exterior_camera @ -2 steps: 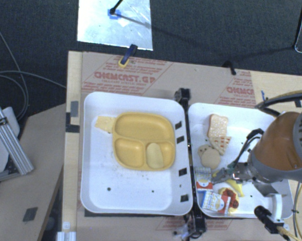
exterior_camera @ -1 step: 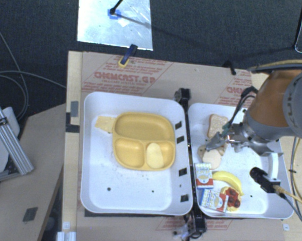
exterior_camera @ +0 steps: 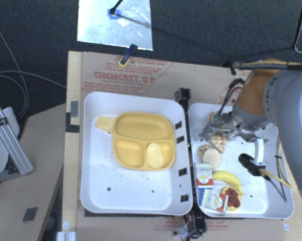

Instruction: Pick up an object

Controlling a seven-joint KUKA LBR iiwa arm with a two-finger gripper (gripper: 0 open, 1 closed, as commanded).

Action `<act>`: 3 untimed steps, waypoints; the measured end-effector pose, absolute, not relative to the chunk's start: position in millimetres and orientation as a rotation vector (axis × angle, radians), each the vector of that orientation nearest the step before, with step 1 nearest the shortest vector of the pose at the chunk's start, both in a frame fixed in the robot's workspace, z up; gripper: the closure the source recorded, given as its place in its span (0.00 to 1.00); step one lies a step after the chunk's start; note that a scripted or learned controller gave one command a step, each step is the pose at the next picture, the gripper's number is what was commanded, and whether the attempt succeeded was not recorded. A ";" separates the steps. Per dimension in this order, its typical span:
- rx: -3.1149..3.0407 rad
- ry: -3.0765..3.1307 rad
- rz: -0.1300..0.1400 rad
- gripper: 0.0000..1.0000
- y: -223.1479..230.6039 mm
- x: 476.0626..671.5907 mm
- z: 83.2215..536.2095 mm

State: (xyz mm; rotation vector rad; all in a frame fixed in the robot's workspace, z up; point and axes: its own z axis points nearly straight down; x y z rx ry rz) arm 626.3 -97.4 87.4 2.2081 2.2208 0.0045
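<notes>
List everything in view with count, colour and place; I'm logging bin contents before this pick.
bins: 2, white, side by side on bench
tray: 1, yellow, left bin
oval: 1, pale yellow, tray's lower right compartment
slice: 1, pale yellow, left bin, at tray's left edge
waffle: 1, tan, right bin, by gripper
bun: 1, beige, right bin, below waffle
cartons: 2, mostly red and white, right bin's lower left
banana: 1, yellow, right bin
strawberries: count unclear, red, under banana
arm: 1, grey, orange band, over right bin
gripper: 1, above waffle
</notes>
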 end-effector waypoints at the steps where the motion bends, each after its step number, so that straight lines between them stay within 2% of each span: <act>1: 2.204 2.217 0.009 0.00 -87.8 673.6 91.2; 2: 2.201 2.221 0.006 1.00 -89.2 672.9 103.0; 3: 2.200 2.224 0.005 0.00 -88.8 672.6 102.0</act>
